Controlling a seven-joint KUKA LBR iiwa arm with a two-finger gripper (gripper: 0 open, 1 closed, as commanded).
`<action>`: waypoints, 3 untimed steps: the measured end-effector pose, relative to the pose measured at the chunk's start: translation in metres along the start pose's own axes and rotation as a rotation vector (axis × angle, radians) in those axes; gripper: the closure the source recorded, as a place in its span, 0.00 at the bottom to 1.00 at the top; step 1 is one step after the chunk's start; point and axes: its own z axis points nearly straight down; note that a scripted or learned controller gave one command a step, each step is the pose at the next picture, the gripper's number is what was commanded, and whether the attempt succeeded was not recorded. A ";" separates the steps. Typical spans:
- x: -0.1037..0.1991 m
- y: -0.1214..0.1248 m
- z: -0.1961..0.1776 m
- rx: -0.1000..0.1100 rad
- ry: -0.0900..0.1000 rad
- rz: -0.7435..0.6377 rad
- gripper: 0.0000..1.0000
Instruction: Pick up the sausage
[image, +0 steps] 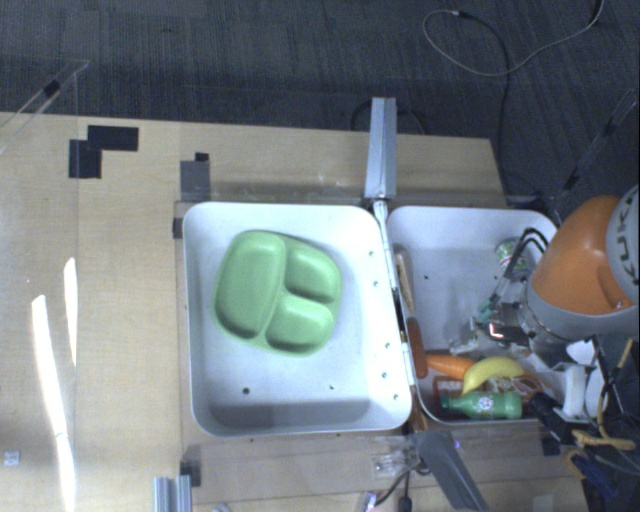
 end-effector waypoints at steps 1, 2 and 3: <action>0.020 0.052 0.030 -0.006 0.000 0.169 0.00; 0.021 0.053 0.022 -0.008 0.001 0.167 1.00; 0.021 0.053 0.022 -0.008 0.001 0.168 0.00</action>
